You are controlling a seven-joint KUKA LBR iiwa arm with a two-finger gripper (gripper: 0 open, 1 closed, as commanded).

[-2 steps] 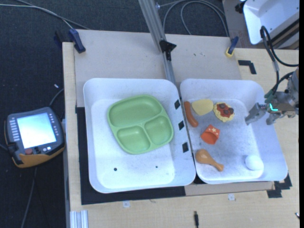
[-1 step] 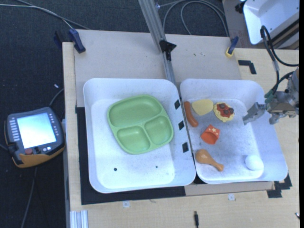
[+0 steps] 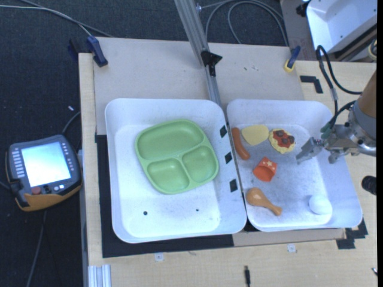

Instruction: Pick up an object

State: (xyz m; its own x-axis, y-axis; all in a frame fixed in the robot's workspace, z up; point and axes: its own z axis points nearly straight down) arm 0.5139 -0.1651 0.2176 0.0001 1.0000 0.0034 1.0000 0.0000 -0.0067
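Camera view shows the gripper [image 3: 311, 150] over the right bin [image 3: 341, 184], fingers spread wide, gripping nothing. Left of the gripper lie a pizza slice [image 3: 282, 140], an orange cup [image 3: 264, 169] and a sausage [image 3: 240, 143]; a white egg [image 3: 319, 204] sits below it.

The arm [image 3: 366, 115] is running off the right edge, so most of it is lying out of frame. The pincer [image 3: 312, 150] is showing as a small grey blur, its fingers too indistinct to read. White equipment [image 3: 341, 8] is being cropped at the top right corner.
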